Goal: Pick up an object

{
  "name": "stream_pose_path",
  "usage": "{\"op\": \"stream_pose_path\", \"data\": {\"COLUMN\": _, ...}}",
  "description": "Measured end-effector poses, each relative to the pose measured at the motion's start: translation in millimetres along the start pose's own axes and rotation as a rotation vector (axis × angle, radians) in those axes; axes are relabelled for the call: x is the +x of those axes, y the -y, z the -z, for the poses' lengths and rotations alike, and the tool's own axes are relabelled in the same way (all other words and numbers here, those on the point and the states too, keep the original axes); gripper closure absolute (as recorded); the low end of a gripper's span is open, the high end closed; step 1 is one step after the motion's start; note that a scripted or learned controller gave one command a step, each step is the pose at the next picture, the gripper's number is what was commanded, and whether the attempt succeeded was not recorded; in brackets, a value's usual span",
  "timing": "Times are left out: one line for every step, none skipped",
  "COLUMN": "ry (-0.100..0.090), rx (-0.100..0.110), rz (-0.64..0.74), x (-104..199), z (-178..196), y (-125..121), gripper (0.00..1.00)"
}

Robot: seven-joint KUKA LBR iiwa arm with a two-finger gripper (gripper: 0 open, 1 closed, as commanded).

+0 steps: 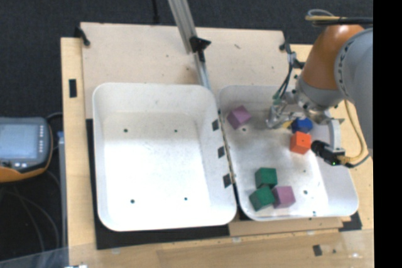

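The right bin (pixel 336 198) holds several small blocks. A pink-purple cube (pixel 239 117) lies near its back left. A blue block (pixel 301 125) and an orange cube (pixel 300 142) sit close together at the right side. Two green cubes (pixel 266 176) (pixel 261 198) and a second purple cube (pixel 284 196) cluster near the front. My gripper (pixel 278 117) hangs low over the bin's back part, between the pink-purple cube and the blue block, just left of the blue one. Nothing can be seen held in it.
The left bin (pixel 100 135) stands beside the right one, with a dividing rim between them. A slanted metal pole (pixel 179 3) rises from the bench behind the bins. A grey device (pixel 24 142) lies off the bench at far left.
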State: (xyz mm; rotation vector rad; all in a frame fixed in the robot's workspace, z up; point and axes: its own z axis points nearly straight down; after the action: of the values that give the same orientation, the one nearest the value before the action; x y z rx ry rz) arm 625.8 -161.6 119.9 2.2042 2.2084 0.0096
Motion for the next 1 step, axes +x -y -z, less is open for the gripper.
{"op": "stream_pose_path", "data": {"ry": -0.009, "rx": 0.022, "rz": -0.004, "x": 19.8, "z": -3.3, "y": 42.5, "gripper": 1.0}}
